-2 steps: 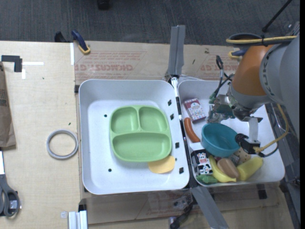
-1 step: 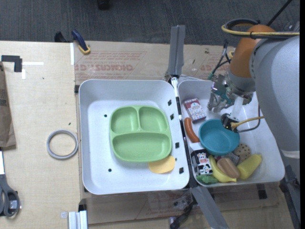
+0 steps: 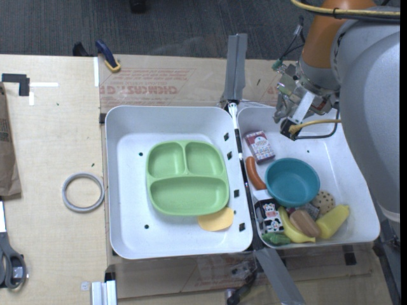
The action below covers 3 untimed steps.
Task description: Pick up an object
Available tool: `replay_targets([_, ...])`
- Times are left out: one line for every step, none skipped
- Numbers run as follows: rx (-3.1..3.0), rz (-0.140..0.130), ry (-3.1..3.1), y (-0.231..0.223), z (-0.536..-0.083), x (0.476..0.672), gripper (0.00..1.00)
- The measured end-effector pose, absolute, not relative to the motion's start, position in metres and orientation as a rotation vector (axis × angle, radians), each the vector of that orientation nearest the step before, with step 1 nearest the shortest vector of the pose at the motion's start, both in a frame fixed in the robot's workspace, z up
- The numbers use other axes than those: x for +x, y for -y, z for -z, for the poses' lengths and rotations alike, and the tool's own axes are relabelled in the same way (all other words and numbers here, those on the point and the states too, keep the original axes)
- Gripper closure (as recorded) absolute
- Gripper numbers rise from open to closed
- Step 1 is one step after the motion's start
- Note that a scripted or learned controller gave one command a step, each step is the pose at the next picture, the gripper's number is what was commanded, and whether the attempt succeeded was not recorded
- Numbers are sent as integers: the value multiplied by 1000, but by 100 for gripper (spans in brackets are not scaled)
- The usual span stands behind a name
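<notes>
**A:** From where I stand, the grey arm (image 3: 372, 107) with its orange band reaches in from the right, its claw (image 3: 291, 116) hanging over the far end of the right bin (image 3: 356, 170). Whether the claw is parted or closed, I cannot tell from here; nothing is visibly between its tips.

**B:** And the objects it might pick?

**A:** All in that right bin. A small red-and-white carton (image 3: 259, 146) lies nearest the claw, just below it. A hot dog (image 3: 255, 173) rests along the left wall. A teal bowl (image 3: 292, 181) sits upright mid-bin, touching a speckled cookie (image 3: 324, 201). At the near end, crowded together: a black-and-white patterned box (image 3: 269, 218), a banana (image 3: 294, 232), a brown bread roll (image 3: 304, 223), a yellow-green pepper-like piece (image 3: 333, 221) and something green (image 3: 275, 238) I can't make out.

**B:** The left bin?

**A:** The left bin (image 3: 121, 189) carries a green divided plate (image 3: 187, 178), flat, with a yellow chip-shaped piece (image 3: 217, 220) tucked at its near edge.

**B:** Anything on the tabletop?

**A:** A grey ring (image 3: 83, 192) lies on the tabletop (image 3: 51, 145), well left of the bins, with scissors (image 3: 13, 267) at the near left corner and a blue-handled clamp (image 3: 108, 56) at the far edge.
</notes>
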<state>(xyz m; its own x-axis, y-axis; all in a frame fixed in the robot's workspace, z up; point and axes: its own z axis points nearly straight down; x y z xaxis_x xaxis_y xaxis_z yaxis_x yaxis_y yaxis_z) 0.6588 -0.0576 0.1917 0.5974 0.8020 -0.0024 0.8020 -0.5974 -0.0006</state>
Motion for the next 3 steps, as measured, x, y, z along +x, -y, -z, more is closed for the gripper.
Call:
replay_targets([2808, 6, -1409, 58, -191, 658, 0])
replay_targets([2546, -7, -1831, 100, -96, 618, 0])
replay_targets([2519, -11, -1866, 101, -97, 600, 0])
